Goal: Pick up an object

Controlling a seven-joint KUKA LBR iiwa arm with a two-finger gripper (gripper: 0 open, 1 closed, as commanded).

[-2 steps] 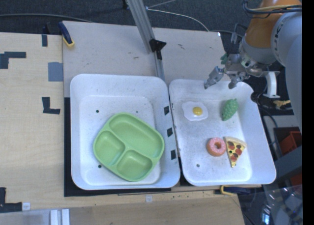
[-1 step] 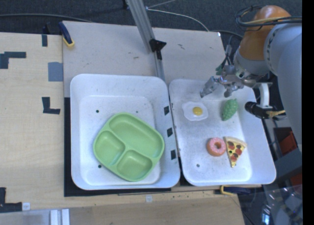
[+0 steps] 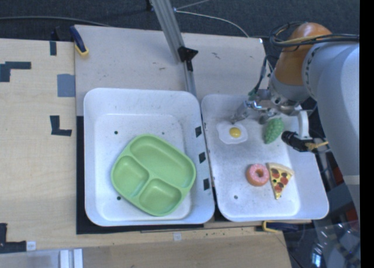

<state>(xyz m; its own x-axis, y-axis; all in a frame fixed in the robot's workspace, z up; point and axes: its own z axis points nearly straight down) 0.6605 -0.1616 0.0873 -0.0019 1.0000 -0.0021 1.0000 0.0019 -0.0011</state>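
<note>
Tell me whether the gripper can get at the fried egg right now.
Probably yes. The gripper hangs just above the fried egg in the right bin, nothing lies on the egg, and the green toy sits clear beside it.

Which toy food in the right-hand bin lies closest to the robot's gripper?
The fried egg, just below the gripper. The green vegetable sits further right; doughnut and pizza slice lie nearer the camera.

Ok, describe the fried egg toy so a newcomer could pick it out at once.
Look at the right-hand white bin, the one without the green divided plate. In its upper part, near the wall shared with the other bin, lies the fried egg, close below the pincer. It is the only flat white piece with a yellow yolk; the pink donut and pizza slice lie lower.
</note>
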